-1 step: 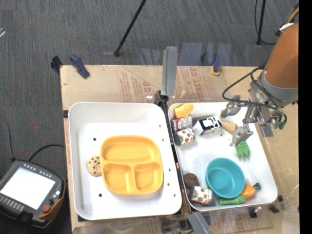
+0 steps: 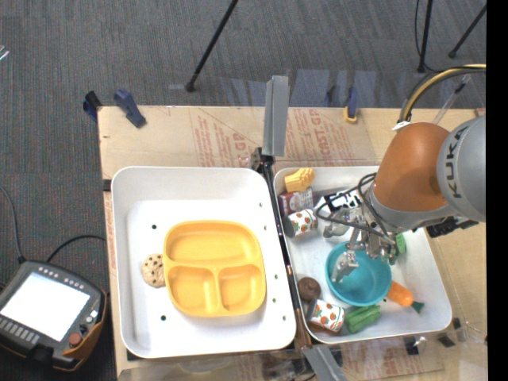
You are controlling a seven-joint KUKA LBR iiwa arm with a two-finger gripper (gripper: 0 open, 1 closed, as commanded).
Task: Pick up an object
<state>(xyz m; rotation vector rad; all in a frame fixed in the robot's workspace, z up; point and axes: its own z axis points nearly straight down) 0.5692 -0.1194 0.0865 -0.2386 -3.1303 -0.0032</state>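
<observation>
While over bowl [image 2: 361,280], tool [image 2: 349,262] mid-bin.

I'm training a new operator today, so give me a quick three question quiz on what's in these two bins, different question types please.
1. True or false: the yellow divided tray lies in the left bin.
2. What sits just left of that tray? A) cookie B) carrot C) can
3. Fill in: the gripper hangs over the ____ bowl in the right bin.

Key: 1 true. 2 A, the cookie. 3 teal; the teal bowl has the carrot at its right.
</observation>
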